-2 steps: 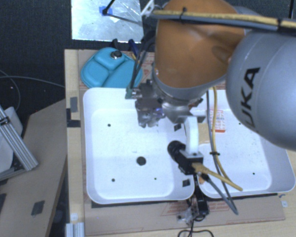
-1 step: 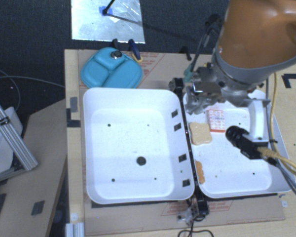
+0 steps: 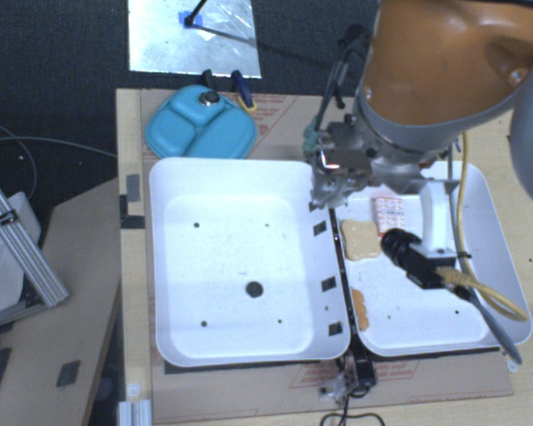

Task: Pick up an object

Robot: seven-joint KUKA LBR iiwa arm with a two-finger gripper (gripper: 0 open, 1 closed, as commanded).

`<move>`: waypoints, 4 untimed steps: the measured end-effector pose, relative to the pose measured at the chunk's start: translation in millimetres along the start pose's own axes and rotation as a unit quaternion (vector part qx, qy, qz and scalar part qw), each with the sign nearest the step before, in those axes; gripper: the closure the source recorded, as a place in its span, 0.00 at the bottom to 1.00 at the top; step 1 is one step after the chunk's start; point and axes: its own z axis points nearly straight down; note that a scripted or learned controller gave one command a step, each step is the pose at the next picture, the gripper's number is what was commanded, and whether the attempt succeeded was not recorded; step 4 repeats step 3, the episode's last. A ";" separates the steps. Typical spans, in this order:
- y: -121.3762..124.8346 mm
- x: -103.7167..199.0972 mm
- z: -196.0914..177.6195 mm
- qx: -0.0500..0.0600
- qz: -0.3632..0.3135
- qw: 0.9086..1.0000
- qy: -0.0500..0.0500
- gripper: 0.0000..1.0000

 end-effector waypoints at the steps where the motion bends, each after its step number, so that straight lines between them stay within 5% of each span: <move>1: 0.2 -112.0 -6.7 -0.002 0.008 1.000 -0.002 1.00; 2: -0.2 -43.7 44.9 0.002 -0.002 1.000 0.000 1.00; 3: 0.4 -74.2 -33.6 -0.004 0.003 1.000 0.000 1.00; 4: 0.4 -74.2 -33.6 -0.004 0.003 1.000 0.000 1.00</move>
